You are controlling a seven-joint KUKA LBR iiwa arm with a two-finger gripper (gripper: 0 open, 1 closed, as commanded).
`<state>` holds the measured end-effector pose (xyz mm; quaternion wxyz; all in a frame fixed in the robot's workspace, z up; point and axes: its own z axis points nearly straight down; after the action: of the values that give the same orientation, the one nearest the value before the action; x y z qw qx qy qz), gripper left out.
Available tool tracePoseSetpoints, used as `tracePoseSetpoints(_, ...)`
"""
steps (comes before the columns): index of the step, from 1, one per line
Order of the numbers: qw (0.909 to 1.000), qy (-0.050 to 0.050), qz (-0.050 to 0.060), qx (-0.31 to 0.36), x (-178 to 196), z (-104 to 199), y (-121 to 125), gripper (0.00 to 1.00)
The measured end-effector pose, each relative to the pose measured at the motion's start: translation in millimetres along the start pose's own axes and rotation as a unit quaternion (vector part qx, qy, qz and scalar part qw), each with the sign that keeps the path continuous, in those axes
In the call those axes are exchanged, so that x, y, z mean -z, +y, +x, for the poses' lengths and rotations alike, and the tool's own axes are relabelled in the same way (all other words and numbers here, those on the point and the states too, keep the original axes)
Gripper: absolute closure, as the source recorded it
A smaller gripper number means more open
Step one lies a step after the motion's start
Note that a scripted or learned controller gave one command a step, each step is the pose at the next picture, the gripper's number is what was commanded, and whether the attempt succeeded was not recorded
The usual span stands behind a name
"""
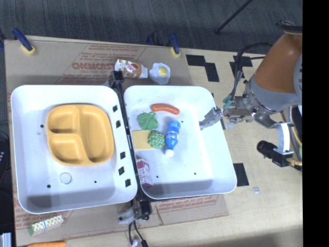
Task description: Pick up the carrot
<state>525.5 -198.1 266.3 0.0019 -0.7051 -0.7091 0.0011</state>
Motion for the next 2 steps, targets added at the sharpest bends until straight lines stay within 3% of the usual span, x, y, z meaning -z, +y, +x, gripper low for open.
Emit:
tracePoseSetpoints(1, 0.9993, 0.0, -0.002, -0.037, 52.9, -13.2, 91.3, 0.0)
tracePoseSetpoints(2, 0.9992, 0.0, 0.001, -0.04, -132.5, 23.5, 22.9, 0.0)
